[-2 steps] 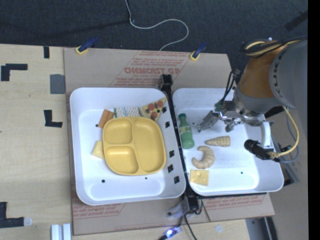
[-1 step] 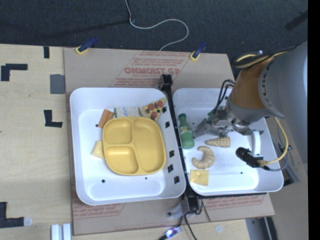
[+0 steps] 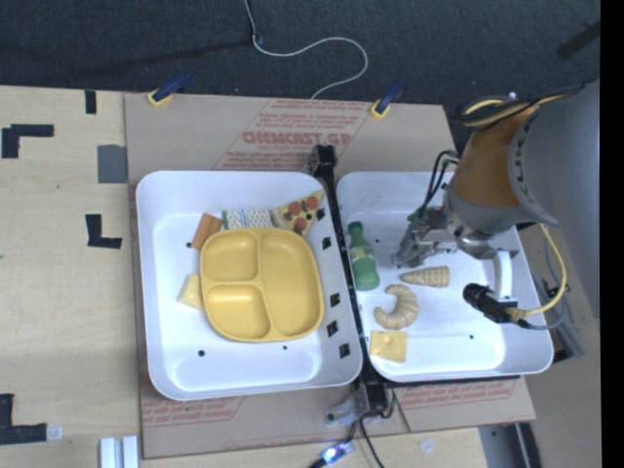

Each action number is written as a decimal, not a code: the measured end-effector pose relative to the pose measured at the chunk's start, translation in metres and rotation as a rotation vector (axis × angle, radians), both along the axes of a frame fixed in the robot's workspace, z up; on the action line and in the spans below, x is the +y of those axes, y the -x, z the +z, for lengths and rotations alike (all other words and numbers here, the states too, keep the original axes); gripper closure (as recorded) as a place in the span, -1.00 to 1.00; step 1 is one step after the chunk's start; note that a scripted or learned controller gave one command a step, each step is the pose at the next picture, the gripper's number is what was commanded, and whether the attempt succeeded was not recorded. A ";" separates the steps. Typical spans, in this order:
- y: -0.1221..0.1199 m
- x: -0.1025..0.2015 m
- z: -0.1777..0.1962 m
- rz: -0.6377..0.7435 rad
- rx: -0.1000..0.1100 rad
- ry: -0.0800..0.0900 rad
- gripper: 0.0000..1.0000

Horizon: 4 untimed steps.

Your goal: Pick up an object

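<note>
Camera view: we see gripper (image 3: 417, 245) low in right bin (image 3: 507, 359); we cannot tell its state. Cone (image 3: 426, 278) just below-right of it, long axis left-right. Croissant (image 3: 398, 305) further down, bottle (image 3: 363, 259) to left.

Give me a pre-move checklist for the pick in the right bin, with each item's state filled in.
1. Gripper above the right bin: ok.
2. A target close by: ok, the cone lies just below the gripper.
3. Cone apart from the croissant: ok, a gap shows.
4. Nothing between the fingers already: cannot tell.
5. Green bottle clear of the descent: ok, it lies by the divider.
6. Cheese wedge out of the way: ok, near the front wall.
</note>
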<state>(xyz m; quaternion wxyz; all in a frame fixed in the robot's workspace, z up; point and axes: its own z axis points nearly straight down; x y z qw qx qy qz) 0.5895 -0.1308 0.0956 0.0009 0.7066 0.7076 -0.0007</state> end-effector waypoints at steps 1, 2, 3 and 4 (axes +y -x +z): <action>0.002 0.005 0.043 0.000 -0.002 -0.003 1.00; 0.004 0.008 0.086 0.001 -0.003 -0.002 1.00; 0.003 0.009 0.132 0.001 -0.003 -0.002 1.00; 0.033 0.045 0.139 0.003 0.003 -0.004 1.00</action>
